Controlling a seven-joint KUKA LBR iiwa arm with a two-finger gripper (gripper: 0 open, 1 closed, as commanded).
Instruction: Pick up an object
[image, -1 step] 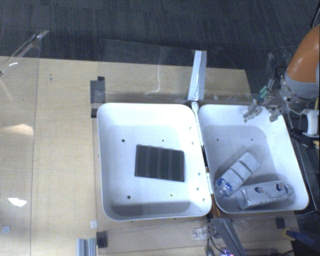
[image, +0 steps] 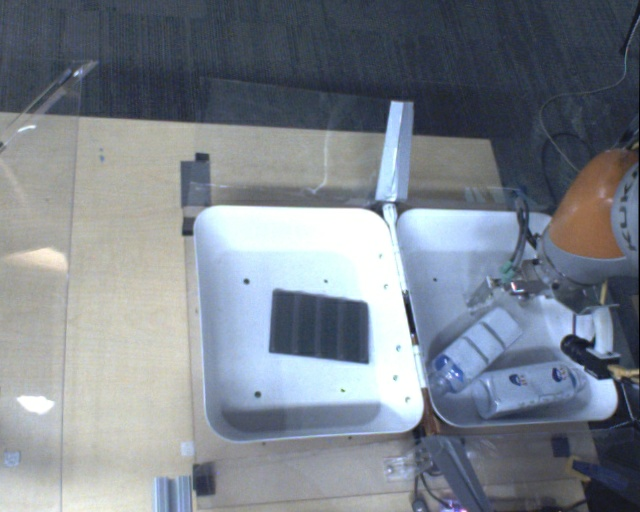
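Pale wooden desk (image: 110, 300) carries two bins: the left bin (image: 215, 300) holds a dark ribbed mat (image: 320, 325) lying flat at its middle. In the right bin (image: 440, 250), two bottles lie on their sides, one (image: 485, 342) tilted against the other (image: 525, 388), likely tumbled to the near wall. The gripper (image: 515, 280) hangs just beyond them; open or closed, it cannot be told.

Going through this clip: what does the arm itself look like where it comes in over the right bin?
The arm shows a rounded orange band with a grey section below it. Thin cables, one of them green, run down its left side toward the gripper, which looks like small metallic and dark parts and is too blurred to make out finer detail. No markings are readable.
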